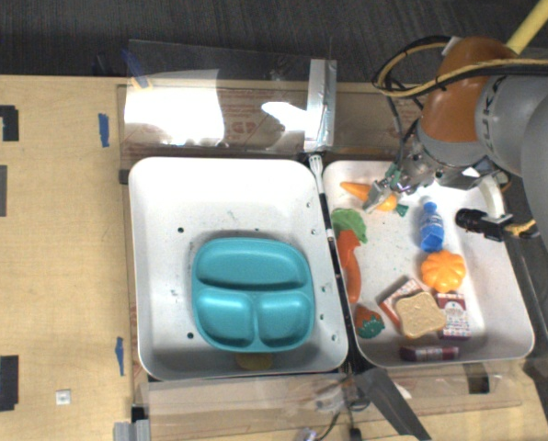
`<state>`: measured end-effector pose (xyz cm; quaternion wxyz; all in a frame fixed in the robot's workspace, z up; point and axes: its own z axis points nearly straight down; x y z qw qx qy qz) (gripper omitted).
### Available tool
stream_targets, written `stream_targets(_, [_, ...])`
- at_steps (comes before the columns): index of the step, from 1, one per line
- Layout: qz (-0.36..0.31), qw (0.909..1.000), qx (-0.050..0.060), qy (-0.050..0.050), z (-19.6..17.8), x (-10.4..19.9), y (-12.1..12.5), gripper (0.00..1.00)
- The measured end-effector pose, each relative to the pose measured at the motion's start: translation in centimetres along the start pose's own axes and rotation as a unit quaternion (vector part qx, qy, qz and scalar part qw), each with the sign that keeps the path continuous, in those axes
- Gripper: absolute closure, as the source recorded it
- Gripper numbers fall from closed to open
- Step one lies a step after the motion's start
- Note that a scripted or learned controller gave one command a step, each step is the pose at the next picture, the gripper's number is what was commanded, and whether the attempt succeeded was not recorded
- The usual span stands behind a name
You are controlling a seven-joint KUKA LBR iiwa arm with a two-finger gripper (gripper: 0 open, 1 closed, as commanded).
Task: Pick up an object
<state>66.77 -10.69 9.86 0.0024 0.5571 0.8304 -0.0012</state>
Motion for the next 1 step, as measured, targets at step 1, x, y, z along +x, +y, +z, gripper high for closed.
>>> stream_targets(1, [0.006, 1.0000, -0.006, 0.000, -9.28, 4.48, 2.10, 1.00])
